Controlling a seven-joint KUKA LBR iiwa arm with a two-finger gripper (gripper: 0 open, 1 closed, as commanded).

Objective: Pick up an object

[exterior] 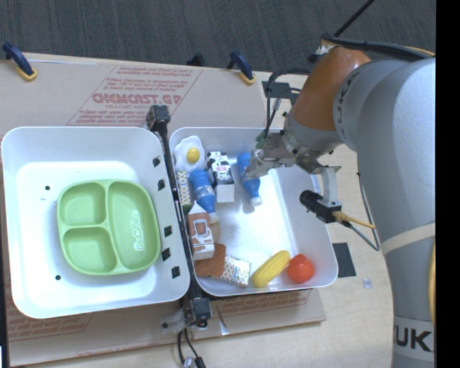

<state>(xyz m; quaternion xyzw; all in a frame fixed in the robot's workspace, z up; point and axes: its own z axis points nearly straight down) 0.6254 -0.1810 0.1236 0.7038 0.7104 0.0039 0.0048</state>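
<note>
Two shallow white bins sit side by side on a sheet of brown cardboard [100, 90] printed with red lettering, which covers the bench and is held at its far edge by blue clamps [19, 60]. Beyond that edge the floor is dark grey carpet [176, 14].

The left bin [23, 159] holds a pale green divided plate [107, 226] lying flat near its middle.

The right bin [314, 244] is crowded. A blue bottle [202, 190] lies along its left wall, with a white and yellow toy egg [189, 156] at the far left corner and a small black-and-white carton [218, 167] beside it. A brown box [201, 234] and a brown slab [210, 263] lie by the left wall toward the near edge. Along the near edge lie a patterned packet [235, 271], a yellow corn cob [270, 268] and a red tomato [300, 267] at the near right corner.

The grey arm [391, 129] with its orange band [326, 83] reaches in over the right bin's far right side. The gripper [253, 176] is down in the far half of the bin, right against a second blue bottle [251, 192]. Whether its fingers are apart or closed on that bottle I cannot tell from here.
</note>
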